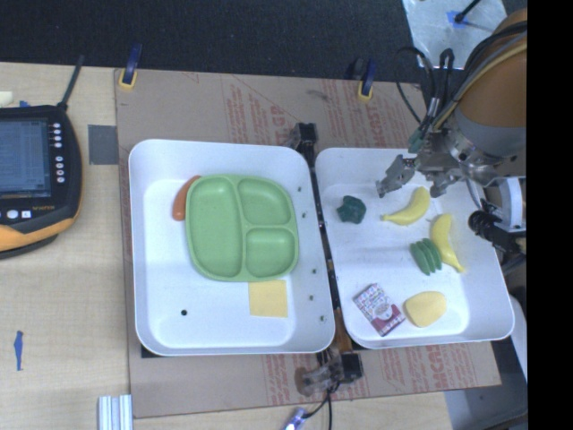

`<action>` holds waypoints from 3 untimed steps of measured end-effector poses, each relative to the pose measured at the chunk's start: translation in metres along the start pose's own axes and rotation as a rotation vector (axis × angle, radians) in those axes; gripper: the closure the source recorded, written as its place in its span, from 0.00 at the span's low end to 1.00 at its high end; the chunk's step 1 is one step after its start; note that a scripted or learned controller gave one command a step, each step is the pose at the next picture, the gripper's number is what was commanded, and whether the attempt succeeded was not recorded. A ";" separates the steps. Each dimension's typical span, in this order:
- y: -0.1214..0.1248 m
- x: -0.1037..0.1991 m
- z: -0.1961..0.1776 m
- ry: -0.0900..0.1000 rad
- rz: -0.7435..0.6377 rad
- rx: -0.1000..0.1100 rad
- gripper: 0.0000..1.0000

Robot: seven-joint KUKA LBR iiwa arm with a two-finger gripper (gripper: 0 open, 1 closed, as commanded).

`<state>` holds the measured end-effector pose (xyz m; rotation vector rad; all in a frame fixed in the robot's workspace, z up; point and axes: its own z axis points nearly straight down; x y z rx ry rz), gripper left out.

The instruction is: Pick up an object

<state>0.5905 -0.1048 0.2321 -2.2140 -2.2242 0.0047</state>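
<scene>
1. The gripper point(414, 176) hangs over the top part of the right bin point(358, 325). Its jaws stand apart, with nothing between them.
2. A yellow banana point(408, 208) lies just below the jaws. I cannot tell if they touch it.
3. The banana is small and curved, and it lies flat on the white floor of the bin.
4. A dark green toy point(351, 209) sits to its left, a little way off.
5. Lower down, a second banana point(445, 241) lies touching a green pepper point(426, 256).
6. Near the bottom edge are a small packet point(377, 307) and a yellow lemon point(424, 308).
7. The left bin point(152, 321) holds a green plate point(242, 227), an orange thing point(183, 197) tucked under it, and a yellow square point(269, 298).
8. There is bare white floor between the banana and the bin's left wall.
9. A tablet point(31, 173) rests on the table point(63, 330), far left.
</scene>
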 end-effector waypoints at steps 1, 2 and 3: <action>0.051 0.000 0.141 -0.002 -0.003 0.001 0.00; 0.016 0.012 0.141 -0.001 0.001 0.001 0.00; 0.016 0.011 0.130 -0.003 -0.001 0.003 1.00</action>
